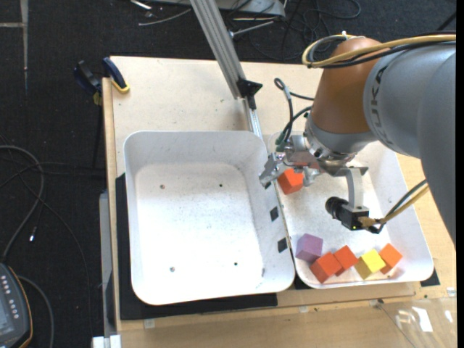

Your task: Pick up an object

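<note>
My gripper point(289, 171) hangs over the upper left part of the right bin point(415, 232), close to the wall shared with the left bin point(190, 216). An orange-red block point(290, 182) sits between its two fingers, and the fingers are closed against it. The grey and orange wrist above hides the back of the right bin. Near that bin's front edge lie a purple block point(309, 246), a red block point(328, 265), an orange block point(346, 256), a yellow block point(372, 262) and another orange block point(391, 255).
A slanted aluminium rail point(217, 38) runs down from the top to the bins' shared back corner. A blue and yellow clamp point(109, 75) lies on the bench's far left corner. Cables trail on the dark floor around the bench.
</note>
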Controlling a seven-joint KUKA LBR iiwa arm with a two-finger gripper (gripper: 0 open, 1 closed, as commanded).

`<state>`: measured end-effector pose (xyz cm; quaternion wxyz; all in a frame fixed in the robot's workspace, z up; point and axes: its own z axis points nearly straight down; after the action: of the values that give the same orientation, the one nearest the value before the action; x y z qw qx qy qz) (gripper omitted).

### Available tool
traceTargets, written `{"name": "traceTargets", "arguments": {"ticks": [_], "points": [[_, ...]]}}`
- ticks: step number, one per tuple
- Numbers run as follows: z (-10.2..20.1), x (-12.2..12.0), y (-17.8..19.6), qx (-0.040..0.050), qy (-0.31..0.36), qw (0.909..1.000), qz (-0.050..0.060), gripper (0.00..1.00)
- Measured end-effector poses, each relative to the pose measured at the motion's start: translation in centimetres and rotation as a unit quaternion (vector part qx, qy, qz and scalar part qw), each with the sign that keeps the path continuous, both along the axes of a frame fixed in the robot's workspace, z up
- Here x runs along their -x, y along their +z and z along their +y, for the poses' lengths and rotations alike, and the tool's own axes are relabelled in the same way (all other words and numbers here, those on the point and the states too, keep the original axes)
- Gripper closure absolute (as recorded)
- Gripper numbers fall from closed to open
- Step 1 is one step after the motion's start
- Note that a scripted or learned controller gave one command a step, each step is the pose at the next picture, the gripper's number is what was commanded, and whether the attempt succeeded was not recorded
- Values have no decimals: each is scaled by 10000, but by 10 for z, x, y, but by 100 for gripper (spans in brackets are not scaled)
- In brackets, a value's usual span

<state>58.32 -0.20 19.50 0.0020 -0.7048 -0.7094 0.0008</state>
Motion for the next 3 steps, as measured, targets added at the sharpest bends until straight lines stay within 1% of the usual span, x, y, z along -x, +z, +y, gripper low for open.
{"name": "traceTargets", "arguments": {"ticks": [1,2,3], "points": [[41,5,0,0,5,10000,-10,0],[-36,-3,55,29,-68,10000,-51,0],[-31,-2,51,12,-35,10000,-21,0]]}}
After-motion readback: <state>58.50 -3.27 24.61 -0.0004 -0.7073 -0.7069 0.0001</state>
